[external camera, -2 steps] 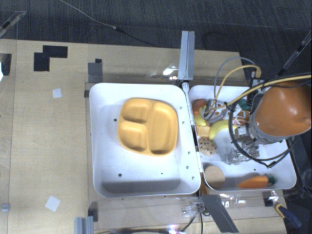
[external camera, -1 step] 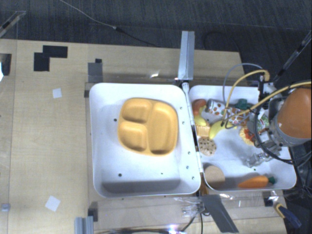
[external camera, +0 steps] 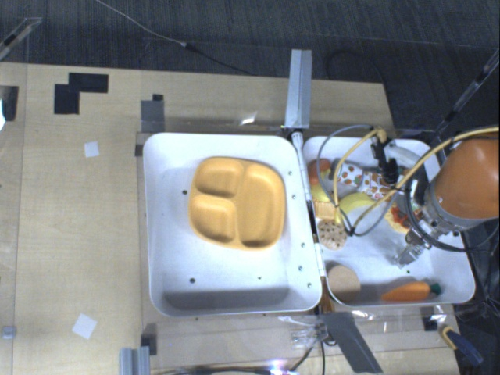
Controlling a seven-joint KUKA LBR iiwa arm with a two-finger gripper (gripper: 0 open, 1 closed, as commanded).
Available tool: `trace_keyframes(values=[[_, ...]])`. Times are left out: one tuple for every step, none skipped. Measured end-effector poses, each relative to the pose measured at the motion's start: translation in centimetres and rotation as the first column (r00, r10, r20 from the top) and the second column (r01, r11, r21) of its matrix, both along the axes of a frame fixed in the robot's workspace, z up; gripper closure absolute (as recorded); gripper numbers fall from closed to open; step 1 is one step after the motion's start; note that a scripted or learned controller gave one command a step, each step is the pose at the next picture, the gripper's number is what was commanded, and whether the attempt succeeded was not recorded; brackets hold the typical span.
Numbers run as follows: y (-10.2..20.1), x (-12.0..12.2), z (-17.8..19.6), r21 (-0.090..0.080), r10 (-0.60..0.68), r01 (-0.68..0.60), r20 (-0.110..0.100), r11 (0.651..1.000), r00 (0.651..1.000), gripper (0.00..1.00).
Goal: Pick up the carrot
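The gripper [external camera: 409, 254] hovers just above the carrot [external camera: 407, 291], approach step. I cannot tell its grip state. Next, it needs lowering onto the carrot.

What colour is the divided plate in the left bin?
Yellow, a plain mustard shade; the plate shows clearly in the camera view.

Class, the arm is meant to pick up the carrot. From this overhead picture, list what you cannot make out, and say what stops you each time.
1. Gripper: too small and blurred to judge.
2. Items in the right bin beside the yellow fruit: cables and the arm cross over them.
3. Carrot: whole, but its green end is too small to detail.
4. Arm: cut off by the right edge.
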State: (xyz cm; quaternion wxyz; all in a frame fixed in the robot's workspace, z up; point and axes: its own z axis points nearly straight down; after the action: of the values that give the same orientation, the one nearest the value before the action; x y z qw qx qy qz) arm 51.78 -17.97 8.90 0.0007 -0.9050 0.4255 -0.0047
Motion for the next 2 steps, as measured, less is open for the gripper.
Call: trace_keyframes(values=[[0.1, 0.0, -0.1, 0.002, 0.001, -0.001, 0.000, 1.000, 1.000, 0.00], [0.0, -2.3, -0.1, 0.003, 0.004, -0.004, 0.004, 1.000, 1.000, 0.00]])
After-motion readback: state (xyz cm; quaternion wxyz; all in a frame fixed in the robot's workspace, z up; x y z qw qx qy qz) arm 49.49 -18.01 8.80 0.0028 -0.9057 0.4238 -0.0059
